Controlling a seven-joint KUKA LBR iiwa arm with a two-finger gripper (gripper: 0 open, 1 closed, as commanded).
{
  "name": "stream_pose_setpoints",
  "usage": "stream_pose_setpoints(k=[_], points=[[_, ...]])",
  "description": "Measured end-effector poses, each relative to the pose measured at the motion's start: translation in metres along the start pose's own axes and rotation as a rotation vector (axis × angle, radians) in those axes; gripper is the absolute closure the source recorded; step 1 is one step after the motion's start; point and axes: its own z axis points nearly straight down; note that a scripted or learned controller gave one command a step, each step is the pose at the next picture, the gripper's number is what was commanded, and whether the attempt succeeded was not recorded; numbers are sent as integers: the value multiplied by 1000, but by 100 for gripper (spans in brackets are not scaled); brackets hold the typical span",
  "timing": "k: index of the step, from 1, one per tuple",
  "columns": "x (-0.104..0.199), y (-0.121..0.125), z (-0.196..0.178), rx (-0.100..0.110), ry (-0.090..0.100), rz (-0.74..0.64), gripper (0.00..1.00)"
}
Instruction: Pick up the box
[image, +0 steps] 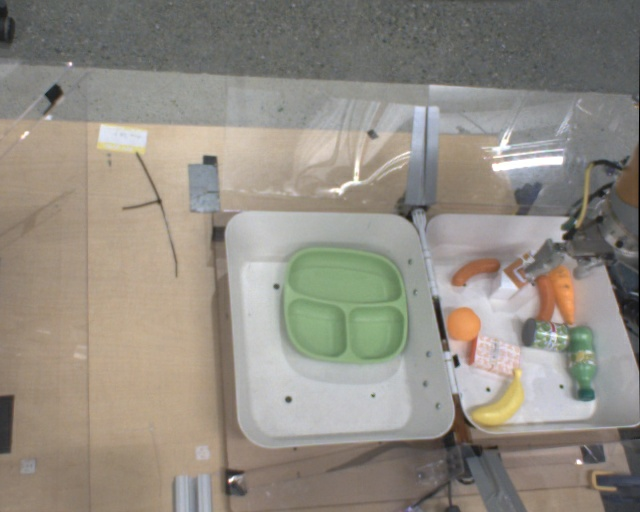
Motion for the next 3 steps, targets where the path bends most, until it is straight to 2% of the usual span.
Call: stream_pose_setpoints(k=[1,2,3], points=[[55,-37,9,-1,0,-138,0],[89,-69,40,-12,-12,-164,0],[94,-80,42,-43,-31,-200,0]])
